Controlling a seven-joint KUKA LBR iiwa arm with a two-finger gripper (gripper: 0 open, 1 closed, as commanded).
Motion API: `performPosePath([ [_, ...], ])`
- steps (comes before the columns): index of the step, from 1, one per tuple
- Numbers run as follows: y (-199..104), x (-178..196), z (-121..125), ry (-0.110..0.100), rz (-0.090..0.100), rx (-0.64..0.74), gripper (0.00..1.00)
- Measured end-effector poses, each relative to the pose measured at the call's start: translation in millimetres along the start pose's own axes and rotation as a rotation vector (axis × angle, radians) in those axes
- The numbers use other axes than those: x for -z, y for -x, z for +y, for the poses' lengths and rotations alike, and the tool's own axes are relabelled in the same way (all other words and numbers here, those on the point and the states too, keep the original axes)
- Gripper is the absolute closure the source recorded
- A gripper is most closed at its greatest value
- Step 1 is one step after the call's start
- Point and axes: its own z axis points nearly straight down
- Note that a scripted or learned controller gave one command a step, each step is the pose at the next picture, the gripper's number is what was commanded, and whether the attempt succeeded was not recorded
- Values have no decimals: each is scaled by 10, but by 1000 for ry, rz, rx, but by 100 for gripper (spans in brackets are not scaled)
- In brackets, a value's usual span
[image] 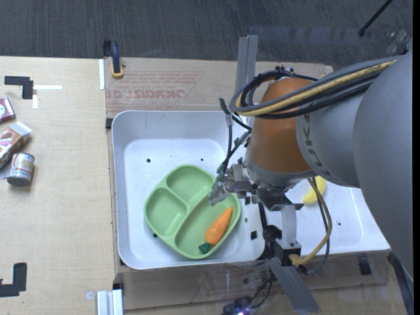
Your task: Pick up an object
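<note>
- A pale wooden bench (pixel 59 228) is seen against dark carpet; two white bins stand side by side on it, and the left bin (pixel 125 176) is in plain sight while the right bin (pixel 354 222) is largely covered by the arm (pixel 367 130).
- A small can (pixel 21 169) and some packets (pixel 10 140) lie near the bench's left edge, well apart from the bins.
- In the left bin, toward its near right corner, a green divided plate (pixel 172 209) is found. A toy carrot (pixel 220 226) lies in the plate's right-hand compartment, tilted, its green tip toward the bin's near wall.
- A yellow item (pixel 315 190) is partly seen in the right bin, behind the wrist; its kind cannot be told.
- The carrot is judged light, stiff and smooth, probably plastic, hence somewhat slippery and prone to roll. A hold across its thicker orange middle, square to its length, is advised; the tapered ends would likely slip.
- The plate is judged light and rigid but broad; only its rim would offer a hold.
- The gripper (pixel 222 192) is placed just above the carrot's upper end, at the plate's right rim. Whether its jaws are spread or pressed together cannot be told, and nothing is seen held.
</note>
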Motion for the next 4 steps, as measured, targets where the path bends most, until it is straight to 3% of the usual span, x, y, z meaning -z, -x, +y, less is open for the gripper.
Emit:
performPosePath([
  [1,29,88,386,0,-1,3,0],
  [2,-527,-995,76,3,3,1,0],
  [3,71,-7,488,0,0,1,0],
  [4,0,-999,4,1,9,5,0],
])
